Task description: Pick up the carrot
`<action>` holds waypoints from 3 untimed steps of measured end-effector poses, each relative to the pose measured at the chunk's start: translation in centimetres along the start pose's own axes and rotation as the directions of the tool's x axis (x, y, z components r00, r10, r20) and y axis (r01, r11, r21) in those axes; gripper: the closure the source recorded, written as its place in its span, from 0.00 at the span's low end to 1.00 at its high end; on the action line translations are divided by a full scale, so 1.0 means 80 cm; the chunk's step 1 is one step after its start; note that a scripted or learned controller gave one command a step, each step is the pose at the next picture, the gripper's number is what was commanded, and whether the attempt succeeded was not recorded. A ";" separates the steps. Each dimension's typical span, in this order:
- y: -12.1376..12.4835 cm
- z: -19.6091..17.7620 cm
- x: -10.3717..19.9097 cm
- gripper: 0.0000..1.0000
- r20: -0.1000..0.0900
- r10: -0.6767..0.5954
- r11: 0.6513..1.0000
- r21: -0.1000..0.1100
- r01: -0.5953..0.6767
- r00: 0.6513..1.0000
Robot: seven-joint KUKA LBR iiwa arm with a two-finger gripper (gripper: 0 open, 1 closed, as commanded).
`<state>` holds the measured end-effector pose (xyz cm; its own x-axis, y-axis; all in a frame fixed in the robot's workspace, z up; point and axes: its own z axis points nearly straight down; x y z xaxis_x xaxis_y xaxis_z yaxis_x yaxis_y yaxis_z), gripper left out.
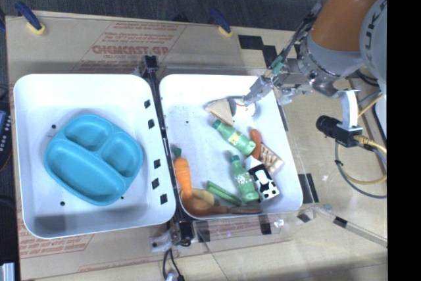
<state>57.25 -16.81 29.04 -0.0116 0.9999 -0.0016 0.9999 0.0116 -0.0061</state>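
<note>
Hovering over the right bin's (197, 85) far edge, gripper (253, 97) sits near a sandwich wedge (220, 112); can't tell its state. Carrot (183, 176) lies by that bin's left wall, well apart. Blue tray (93, 158) in left bin (26, 141).

One fixed camera looks down aslant (from above the bench (79, 52)) on both bins (39, 95).

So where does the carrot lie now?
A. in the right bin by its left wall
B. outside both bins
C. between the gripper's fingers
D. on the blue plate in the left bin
A: the carrot lies in the right bin along its left wall, far from the gripper.
</note>
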 end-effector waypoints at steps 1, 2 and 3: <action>-0.035 0.139 0.058 0.00 -0.004 0.062 0.998 0.010 -0.061 0.998; -0.068 0.246 0.089 0.00 0.009 0.099 0.995 -0.010 -0.099 0.995; -0.069 0.234 0.093 1.00 0.004 0.081 0.997 0.000 -0.081 0.997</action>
<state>51.54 -9.46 10.32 0.0694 0.9976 -0.0066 0.9976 -0.0695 -0.0056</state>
